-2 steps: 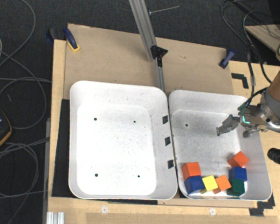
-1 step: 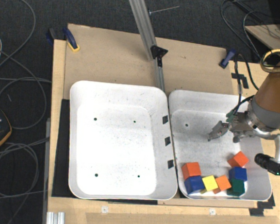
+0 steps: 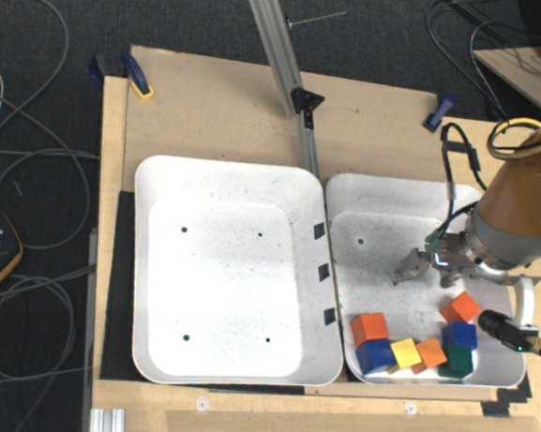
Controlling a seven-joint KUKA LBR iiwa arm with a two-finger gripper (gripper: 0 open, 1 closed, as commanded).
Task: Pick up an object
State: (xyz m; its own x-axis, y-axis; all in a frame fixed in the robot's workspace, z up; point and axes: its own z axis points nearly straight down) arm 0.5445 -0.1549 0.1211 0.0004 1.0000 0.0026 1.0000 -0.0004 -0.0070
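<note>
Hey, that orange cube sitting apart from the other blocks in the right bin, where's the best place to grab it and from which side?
Probably from straight above. The lone orange cube lies tilted in the right white bin, apart from the block cluster nearer the front wall, so its sides are free. Close the hand across two opposite flat faces, turned to match the cube's diagonal pose.

Even, fairly bright overhead light; the white bins [image 3: 227,282] are near overexposed, with faint glare on their floors; shadows are soft and short, a grey one lying under the gripper [image 3: 415,267] on the right bin's floor; the dark floor [image 3: 49,59] at left is dim; focus is moderate, detail slightly soft and grainy throughout; straight edges bow little.
</note>
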